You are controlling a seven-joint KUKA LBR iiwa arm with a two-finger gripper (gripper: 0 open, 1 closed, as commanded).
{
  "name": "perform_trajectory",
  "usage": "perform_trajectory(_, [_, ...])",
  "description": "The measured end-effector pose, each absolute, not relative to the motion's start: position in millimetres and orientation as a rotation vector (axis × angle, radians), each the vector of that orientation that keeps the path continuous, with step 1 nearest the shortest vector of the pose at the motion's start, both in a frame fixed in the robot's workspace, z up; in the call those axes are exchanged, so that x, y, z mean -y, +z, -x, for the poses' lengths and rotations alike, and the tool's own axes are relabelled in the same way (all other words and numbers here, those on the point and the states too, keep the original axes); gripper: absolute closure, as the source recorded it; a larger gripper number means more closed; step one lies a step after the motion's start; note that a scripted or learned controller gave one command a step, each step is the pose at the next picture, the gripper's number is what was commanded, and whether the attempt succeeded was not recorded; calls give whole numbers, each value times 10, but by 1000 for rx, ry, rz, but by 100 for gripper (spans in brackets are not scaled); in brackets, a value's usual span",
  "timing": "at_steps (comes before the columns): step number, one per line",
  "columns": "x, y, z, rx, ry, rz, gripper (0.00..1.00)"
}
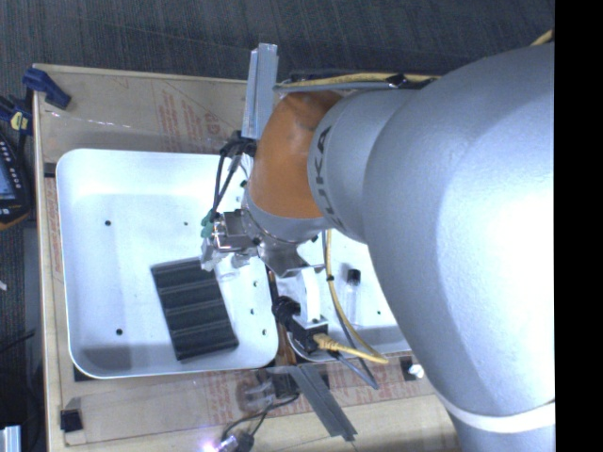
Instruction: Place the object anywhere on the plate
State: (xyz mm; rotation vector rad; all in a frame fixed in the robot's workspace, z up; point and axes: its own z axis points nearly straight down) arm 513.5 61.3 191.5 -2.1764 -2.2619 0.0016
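Observation:
A dark ribbed rectangular plate [193,309] lies tilted on the floor of the left white bin [104,186], toward its near right corner. My gripper [224,245] hangs over the right side of that bin, just above and to the right of the plate's far end. Cables and the wrist body crowd around it. I cannot make out any object between or under it. The grey arm with its orange band [292,158] comes in from the right and hides most of the right bin [377,309].
The wooden bench [141,394] frames both bins. A grey upright bracket [261,88] stands behind the bins. Metal brackets and a yellow cable [344,351] lie at the near edge between the bins. Blue clamps [42,85] sit at the far left corner.

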Motion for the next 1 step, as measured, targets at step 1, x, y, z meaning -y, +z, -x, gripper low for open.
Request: perform_trajectory(1, [-1333, 2209, -4754, 2256, 3, 2181, 100])
